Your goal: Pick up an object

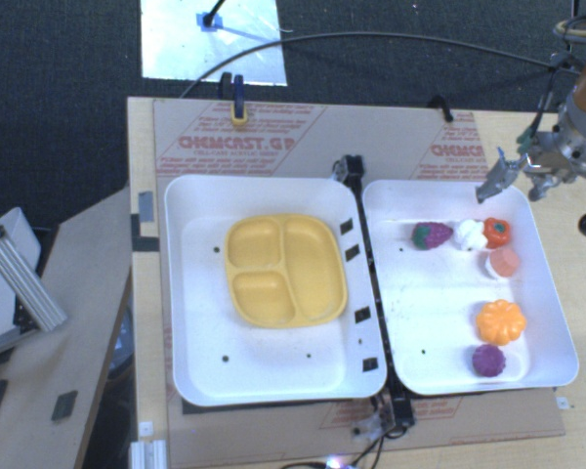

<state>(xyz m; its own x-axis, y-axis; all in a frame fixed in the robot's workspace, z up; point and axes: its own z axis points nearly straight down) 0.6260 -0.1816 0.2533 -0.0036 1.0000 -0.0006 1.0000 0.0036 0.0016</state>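
White right bin (439, 360), left half bare; tool (516, 176) (fingers apart, nothing held) above its far rim.

"CHEMCAST GP" — red print, repeated — on the brown backing sheet (273, 130)

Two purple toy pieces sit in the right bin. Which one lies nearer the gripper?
The dark purple grape-like piece in the top row, beside the white piece. The round purple piece lies at the bin's near edge, far from the gripper.
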